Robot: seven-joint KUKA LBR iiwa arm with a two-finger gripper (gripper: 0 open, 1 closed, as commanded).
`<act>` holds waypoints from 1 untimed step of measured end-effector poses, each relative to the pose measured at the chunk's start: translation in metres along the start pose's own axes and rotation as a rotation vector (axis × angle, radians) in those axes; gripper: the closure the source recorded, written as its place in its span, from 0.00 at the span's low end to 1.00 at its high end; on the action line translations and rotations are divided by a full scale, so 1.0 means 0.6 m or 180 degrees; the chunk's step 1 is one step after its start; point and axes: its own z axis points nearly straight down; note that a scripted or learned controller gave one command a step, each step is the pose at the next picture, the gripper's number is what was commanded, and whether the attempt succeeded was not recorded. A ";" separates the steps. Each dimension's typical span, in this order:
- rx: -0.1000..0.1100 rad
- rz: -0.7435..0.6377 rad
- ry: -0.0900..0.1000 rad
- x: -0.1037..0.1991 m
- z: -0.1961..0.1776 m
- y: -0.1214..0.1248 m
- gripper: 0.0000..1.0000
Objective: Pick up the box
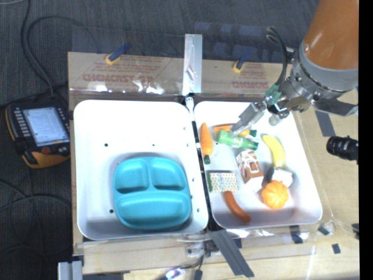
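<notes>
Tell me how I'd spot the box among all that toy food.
Look in the right-hand white bin, the crowded one. Near its middle, below the green bottle and left of the banana, stands the box. It alone is squared-off, white with brown print like a little carton, while its neighbours are rounded.

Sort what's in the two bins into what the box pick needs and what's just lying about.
For the job:
- box, white with brown print, in the right bin
- gripper, low over that bin's far side

Lying about:
- green bottle
- carrot
- banana
- orange fruit
- sausage
- green-patterned packet
- blue divided tray, in the left bin
</notes>
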 end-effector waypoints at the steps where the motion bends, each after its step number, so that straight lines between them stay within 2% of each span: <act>1: 0.0017 -0.0335 0.0004 0.088 0.057 0.068 0.00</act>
